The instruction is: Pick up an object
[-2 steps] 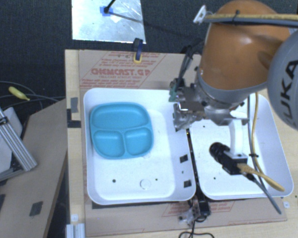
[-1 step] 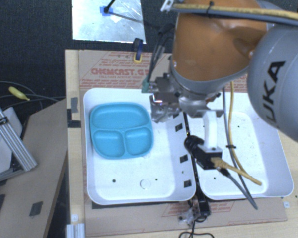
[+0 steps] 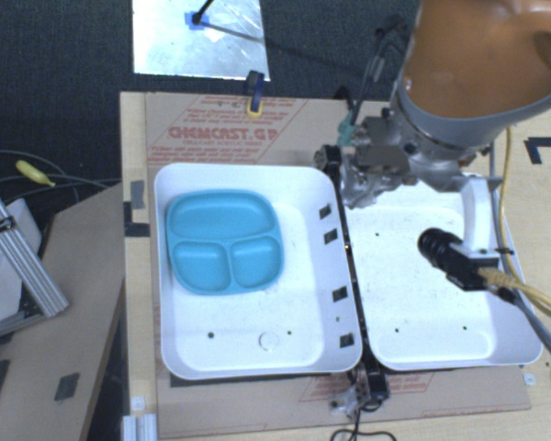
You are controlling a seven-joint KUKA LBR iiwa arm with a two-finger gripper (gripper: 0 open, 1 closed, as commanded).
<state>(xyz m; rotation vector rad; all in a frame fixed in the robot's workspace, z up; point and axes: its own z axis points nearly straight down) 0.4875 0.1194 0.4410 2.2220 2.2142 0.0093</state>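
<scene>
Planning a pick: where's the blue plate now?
In the camera view, the blue plate lies in the left-hand bin, toward its upper left, apart from the gripper.

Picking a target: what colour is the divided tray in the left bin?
Tray: light blue, seen in camera view.

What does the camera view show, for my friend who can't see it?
A blue plate with three sections lies in the left white bin. The robot's grey and orange arm reaches in from the right, and its hand hangs over the far edge of the right white bin, close to the wall between the bins.
</scene>
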